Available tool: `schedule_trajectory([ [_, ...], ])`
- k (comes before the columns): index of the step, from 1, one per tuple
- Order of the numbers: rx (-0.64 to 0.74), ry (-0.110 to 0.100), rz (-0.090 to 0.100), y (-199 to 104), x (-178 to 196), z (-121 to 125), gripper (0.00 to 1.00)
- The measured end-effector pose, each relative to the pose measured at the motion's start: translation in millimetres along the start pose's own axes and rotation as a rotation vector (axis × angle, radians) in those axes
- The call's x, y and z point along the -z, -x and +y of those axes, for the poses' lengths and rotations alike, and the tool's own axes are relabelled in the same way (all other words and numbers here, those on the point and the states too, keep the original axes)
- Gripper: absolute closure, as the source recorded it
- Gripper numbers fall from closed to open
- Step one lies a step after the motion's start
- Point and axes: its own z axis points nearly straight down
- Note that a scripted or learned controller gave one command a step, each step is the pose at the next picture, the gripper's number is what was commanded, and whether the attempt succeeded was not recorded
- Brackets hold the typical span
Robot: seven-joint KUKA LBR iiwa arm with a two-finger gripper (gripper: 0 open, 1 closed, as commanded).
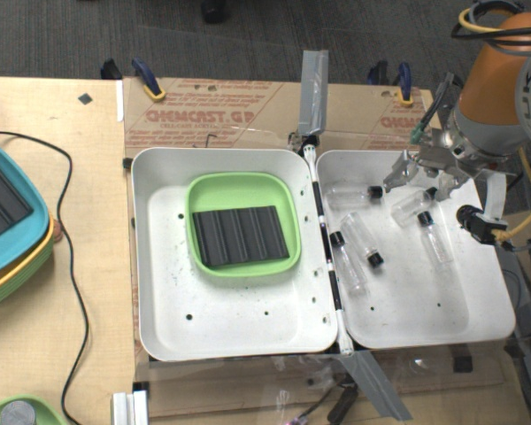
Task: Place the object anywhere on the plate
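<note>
On the counter, the right bin holds about 4 clear tubes with black caps; one nearer tube lies by the divider, another further right. The green plate, carrying a dark ribbed pad, sits in the left bin. At the far side, the tool hovers over the tubes; I cannot tell how it is set. Best approach: centre on 1 tube, descend squarely across its width.

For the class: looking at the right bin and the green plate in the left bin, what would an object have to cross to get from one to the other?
The clear tubes lie in the right bin; the green plate sits in the left bin. Between them run the two bins' adjoining raised walls. A dark ridged slab covers most of the plate.
</note>
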Motion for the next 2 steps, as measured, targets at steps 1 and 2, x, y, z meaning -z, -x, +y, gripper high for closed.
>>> schedule_trajectory([
  [1, -0.174, 0.003, 0.000, 49.3, 25.9, 9.1, 0.00],
  [2, -0.269, 0.002, 0.001, 85.1, 71.3, -11.1, 0.00],
])
